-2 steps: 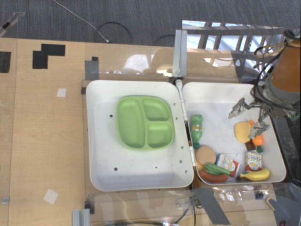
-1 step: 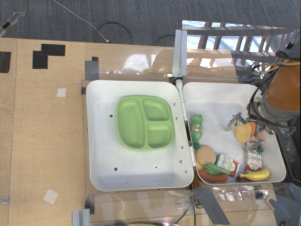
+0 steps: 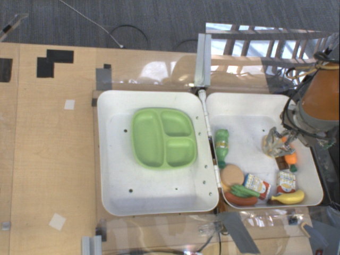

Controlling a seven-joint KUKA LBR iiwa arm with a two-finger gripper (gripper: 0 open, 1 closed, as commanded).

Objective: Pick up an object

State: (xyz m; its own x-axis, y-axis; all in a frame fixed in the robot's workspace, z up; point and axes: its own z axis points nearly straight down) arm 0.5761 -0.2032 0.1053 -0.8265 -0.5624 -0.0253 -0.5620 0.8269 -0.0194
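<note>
Your candidate objects lay in the right bin [image 3: 265, 102]: a green bottle [image 3: 221, 144], a banana [image 3: 289, 197], a small carton [image 3: 255, 185] and an orange piece [image 3: 290, 159], crowded toward its near edge. The jaws [image 3: 276, 142] hung just beside the orange piece; whether they were open, I cannot tell. You were at the approach step, I think. Next, you needed a clean descent over one object. A green plate [image 3: 162, 137] sat in the left bin [image 3: 117, 195].

No lettering could be read anywhere. The two small cartons [image 3: 256, 184] [image 3: 286, 181] in the right bin [image 3: 249, 116] carried printed, colourful faces (red, white and green patches), but the print was too small and blurred to make out, and the green bottle [image 3: 221, 144] likewise.
</note>
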